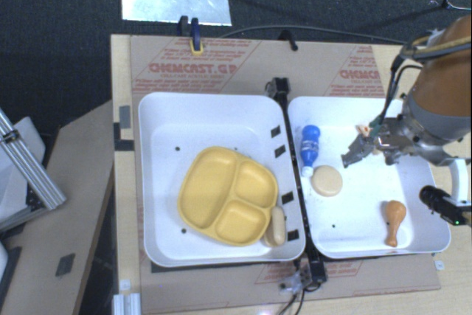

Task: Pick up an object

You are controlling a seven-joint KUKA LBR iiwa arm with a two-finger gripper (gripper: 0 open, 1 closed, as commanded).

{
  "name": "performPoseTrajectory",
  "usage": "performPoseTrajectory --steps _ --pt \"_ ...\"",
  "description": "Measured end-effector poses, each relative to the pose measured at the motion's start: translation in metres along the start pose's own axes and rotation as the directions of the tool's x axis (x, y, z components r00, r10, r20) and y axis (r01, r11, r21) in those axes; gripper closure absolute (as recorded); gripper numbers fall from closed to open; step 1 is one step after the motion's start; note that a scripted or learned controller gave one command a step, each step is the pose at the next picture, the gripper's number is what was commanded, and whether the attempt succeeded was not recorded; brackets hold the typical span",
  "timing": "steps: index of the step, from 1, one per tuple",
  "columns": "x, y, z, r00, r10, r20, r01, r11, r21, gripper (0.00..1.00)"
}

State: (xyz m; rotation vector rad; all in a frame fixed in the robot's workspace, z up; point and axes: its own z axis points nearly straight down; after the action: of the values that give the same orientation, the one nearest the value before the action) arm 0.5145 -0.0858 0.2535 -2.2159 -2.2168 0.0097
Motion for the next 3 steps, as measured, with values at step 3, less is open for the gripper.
performPoseTrajectory --steps 3 --pt "0.001 -0.008 0.095 1.000 0.000 0.000 0.000 1.000 -0.005 0.00"
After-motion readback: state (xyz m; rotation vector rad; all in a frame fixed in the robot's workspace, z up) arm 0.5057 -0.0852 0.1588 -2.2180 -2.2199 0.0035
